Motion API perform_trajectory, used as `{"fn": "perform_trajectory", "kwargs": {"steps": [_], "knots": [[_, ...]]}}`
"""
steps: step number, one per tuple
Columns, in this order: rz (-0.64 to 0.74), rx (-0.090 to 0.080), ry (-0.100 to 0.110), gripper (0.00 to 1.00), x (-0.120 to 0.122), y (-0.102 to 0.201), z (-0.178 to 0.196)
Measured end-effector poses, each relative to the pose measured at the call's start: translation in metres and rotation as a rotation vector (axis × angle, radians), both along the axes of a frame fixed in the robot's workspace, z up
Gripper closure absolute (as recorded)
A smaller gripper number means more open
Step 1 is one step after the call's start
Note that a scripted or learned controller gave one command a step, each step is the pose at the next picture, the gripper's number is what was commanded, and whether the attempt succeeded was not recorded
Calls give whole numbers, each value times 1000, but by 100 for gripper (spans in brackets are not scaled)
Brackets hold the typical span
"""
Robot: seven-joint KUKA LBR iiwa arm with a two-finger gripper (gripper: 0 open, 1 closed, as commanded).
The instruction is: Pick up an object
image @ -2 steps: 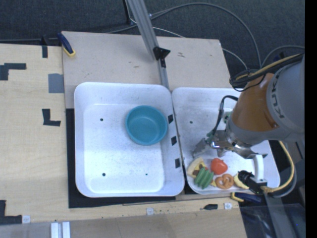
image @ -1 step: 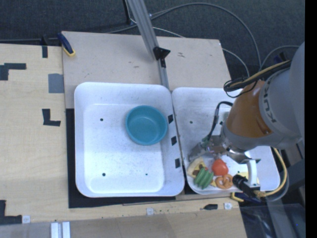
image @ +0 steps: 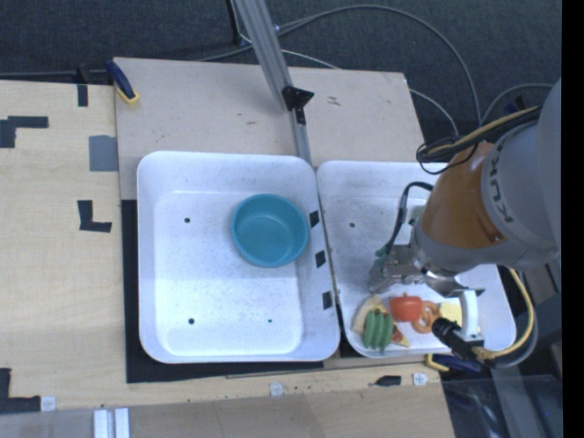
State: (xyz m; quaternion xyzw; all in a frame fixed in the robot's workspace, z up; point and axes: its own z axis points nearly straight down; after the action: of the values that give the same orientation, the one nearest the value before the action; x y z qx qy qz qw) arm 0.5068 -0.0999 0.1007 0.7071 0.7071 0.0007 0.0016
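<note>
In the right bin [image: 360, 199], several small items lie bunched at the near edge: a green piece [image: 375, 329], a red-orange piece [image: 408, 308] and a pale yellow piece [image: 449, 312]. My gripper [image: 391, 275] hangs low over the bin, just above and behind this cluster, at the end of the arm's orange wrist section [image: 461, 210]. Nothing can be seen held in it. The arm's body covers the right part of the bin.
A blue bowl [image: 269, 230] sits in the left bin [image: 173, 272], near its upper right. A metal pole [image: 269, 53] slants down to the gap between the bins. Cables run across the bench behind the right bin.
</note>
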Motion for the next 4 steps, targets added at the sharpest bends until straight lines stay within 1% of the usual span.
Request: {"fn": "perform_trajectory", "kwargs": {"steps": [1, 2, 3, 4], "knots": [[1, 1, 1, 100, -1, 1, 41], [1, 1, 0, 100, -9, 5, 94], [0, 1, 0, 100, -3, -2, 142], [5, 2, 3, 100, -8, 55, 147]]}}
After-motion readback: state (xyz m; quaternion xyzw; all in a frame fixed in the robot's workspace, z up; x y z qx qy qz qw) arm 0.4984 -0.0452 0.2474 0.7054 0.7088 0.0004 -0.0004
